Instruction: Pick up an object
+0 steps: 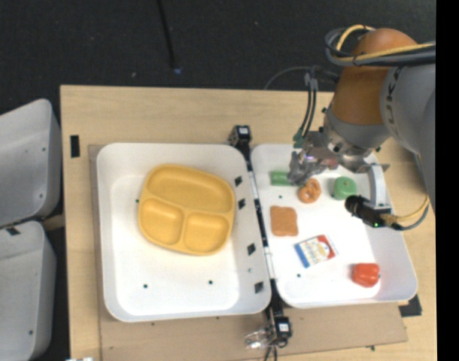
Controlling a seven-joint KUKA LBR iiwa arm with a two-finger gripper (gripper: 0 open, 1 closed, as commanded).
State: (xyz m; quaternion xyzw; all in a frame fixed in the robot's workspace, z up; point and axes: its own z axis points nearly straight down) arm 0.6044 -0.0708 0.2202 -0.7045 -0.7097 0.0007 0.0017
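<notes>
Nothing is lifted yet: the gripper [303, 170] hangs low over the far part of the right bin [391, 277], just beside the orange doughnut-like piece [310, 191] lying on the bin floor, its grip hidden from me.

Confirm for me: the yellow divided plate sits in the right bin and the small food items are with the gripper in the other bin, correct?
Not quite. The camera view shows the yellow divided plate in the left bin, not the right. The small food items, such as the red pepper, are in the right bin with the gripper.
</notes>
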